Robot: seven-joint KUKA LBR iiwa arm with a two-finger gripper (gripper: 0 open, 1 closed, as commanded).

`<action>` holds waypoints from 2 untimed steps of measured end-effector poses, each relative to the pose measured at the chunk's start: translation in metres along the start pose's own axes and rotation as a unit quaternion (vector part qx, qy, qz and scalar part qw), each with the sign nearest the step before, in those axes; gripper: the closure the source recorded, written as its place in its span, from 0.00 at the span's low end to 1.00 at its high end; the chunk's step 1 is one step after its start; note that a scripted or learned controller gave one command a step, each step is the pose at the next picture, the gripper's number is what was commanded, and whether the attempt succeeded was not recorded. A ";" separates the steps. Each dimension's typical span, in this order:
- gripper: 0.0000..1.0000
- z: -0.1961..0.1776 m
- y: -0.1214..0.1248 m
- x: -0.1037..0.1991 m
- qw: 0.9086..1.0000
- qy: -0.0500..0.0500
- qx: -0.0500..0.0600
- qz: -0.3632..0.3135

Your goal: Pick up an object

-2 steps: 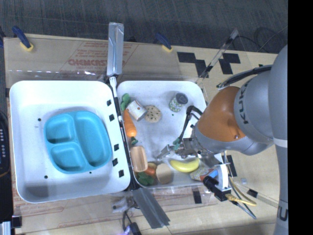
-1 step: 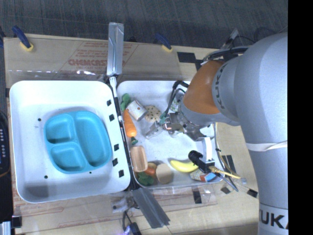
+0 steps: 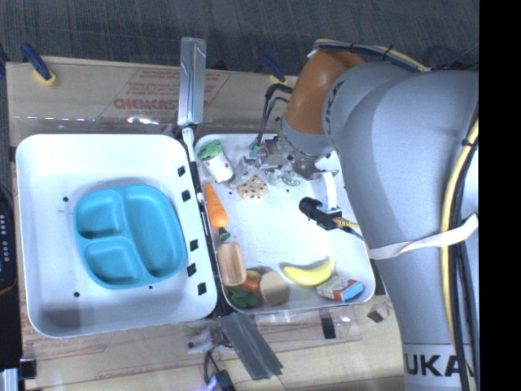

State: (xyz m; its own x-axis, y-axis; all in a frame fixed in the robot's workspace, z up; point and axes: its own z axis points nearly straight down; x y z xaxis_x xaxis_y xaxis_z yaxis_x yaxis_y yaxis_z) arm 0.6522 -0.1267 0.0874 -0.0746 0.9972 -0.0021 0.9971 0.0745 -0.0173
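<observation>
Approach step. End effector (image 3: 270, 163) hangs upper centre, just beside round speckled brown biscuit (image 3: 254, 189); grip state indeterminate. Next: centre, close.

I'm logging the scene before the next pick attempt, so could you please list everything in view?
left bin: 1, white, bench's left
tray: 1, blue, three compartments, in left bin
right bin: 1, white, beside left bin
bottle: 1, white with green top, right bin's upper-left corner
cookie: 1, tan, right of bottle
carrot: 1, orange, along right bin's left wall
bun: 1, brown, below carrot
red-green item: 1, kind unclear, lower-left corner
block: 1, tan, beside it
banana: 1, yellow, lower edge
carton: 1, white, red and blue, lower-right corner
arm: 1, grey, orange band, from right
gripper: 1, metal, over right bin's upper end
</observation>
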 end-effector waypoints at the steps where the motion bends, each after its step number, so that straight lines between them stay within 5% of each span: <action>1: 1.00 -0.009 0.004 0.005 1.000 0.002 -0.003 -0.006; 2: 0.00 -0.012 0.005 0.002 1.000 -0.001 -0.005 -0.005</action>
State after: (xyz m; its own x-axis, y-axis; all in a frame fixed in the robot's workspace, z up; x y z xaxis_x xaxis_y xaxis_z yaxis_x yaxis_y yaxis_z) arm 0.6569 -0.1242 0.0989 -0.0855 0.9963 -0.0030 0.9963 0.0855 -0.0074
